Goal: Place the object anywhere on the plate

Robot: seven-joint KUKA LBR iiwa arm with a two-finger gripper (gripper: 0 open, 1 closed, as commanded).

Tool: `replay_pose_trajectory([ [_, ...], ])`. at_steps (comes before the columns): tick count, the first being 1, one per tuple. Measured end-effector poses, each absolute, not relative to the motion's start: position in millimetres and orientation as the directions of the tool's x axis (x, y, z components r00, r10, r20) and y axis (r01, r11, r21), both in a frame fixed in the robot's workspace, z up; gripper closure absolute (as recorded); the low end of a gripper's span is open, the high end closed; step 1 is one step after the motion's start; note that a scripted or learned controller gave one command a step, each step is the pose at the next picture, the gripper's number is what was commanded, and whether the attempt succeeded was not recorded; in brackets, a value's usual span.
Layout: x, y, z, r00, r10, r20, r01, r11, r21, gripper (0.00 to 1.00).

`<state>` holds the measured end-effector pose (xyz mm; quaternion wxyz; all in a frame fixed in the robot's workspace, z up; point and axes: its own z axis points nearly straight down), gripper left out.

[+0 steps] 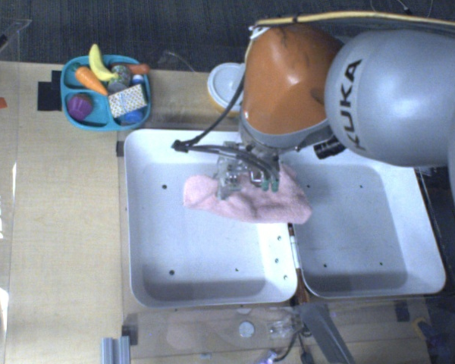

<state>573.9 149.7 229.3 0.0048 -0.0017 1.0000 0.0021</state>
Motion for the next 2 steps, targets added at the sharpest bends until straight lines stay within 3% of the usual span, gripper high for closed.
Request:
replay_pose_trajectory([
  [1, 554.7, 197.7, 227.3, -1.000, -0.002, -0.008, -0.002, 1.000, 0.004, 1.00],
  [2, 554.9, 197.5, 227.6, -1.000, -0.002, -0.008, -0.002, 1.000, 0.005, 0.00],
])
